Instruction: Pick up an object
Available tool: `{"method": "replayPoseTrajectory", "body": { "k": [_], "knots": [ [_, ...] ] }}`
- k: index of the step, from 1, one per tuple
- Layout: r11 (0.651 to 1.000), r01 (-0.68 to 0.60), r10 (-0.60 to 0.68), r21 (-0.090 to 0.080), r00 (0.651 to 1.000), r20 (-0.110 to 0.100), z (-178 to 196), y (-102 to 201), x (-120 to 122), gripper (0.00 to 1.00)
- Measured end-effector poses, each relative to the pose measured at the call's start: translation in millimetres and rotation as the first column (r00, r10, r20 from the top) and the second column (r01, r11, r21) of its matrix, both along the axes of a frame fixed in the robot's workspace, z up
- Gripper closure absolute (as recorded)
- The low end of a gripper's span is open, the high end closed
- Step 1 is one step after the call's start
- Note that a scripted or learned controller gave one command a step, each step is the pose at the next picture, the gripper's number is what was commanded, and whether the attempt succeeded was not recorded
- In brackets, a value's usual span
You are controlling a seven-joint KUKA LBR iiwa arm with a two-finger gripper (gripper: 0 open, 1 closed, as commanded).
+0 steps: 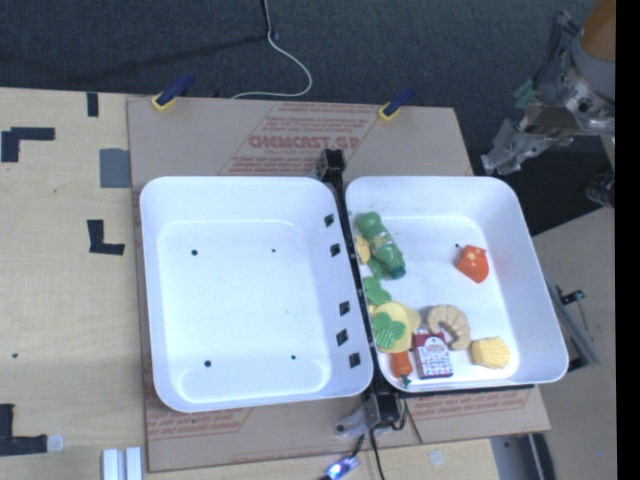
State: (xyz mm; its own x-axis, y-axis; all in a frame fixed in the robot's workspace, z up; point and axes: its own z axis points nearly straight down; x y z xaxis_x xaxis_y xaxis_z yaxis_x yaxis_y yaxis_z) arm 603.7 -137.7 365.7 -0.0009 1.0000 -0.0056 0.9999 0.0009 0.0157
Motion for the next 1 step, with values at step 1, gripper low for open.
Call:
{"method": "replayPoseTrajectory", "body": {
  "k": [1],
  "knots": [
    [1.000,-0.008,0.008,0.007,1.000,-0.013,17.2,81.3,32.4,1.00]
  ]
}}
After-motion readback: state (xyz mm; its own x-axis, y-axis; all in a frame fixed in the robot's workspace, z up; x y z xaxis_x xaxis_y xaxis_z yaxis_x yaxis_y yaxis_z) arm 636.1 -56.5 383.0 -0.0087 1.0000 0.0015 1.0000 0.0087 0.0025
